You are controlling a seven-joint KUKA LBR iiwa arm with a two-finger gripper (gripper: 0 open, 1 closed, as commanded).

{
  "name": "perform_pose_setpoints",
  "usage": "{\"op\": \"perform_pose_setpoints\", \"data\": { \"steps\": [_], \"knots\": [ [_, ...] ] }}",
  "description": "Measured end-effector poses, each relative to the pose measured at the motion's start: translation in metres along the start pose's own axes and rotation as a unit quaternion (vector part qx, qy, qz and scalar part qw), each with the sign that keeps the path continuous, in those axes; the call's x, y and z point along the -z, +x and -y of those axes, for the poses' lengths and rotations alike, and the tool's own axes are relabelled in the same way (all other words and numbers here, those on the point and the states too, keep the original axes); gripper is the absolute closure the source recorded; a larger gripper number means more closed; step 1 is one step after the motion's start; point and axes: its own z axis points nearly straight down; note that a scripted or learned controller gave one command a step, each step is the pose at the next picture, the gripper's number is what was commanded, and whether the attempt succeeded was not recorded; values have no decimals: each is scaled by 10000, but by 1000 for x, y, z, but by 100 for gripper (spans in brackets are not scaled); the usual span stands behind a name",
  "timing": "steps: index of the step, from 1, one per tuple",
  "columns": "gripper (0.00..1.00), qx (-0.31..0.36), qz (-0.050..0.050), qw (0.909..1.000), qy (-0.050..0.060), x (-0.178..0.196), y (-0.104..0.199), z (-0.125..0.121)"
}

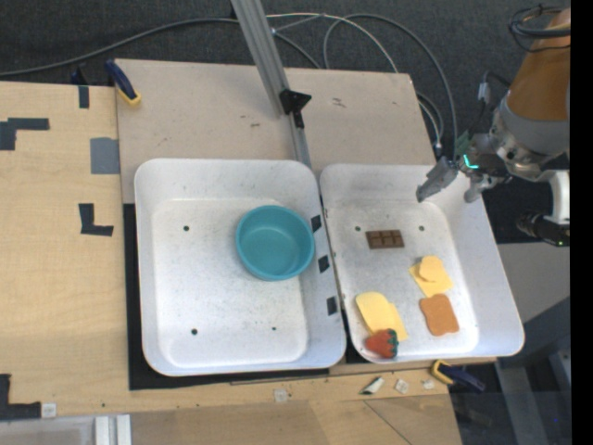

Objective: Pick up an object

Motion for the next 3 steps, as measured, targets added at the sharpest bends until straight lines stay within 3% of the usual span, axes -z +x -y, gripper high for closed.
{"op": "perform_pose_setpoints", "data": {
  "steps": [2,3],
  "knots": [
    [0,-1,-5,10000,31,-128,3,-6],
    [0,-2,6,10000,-15,-152,3,-8]
  ]
}}
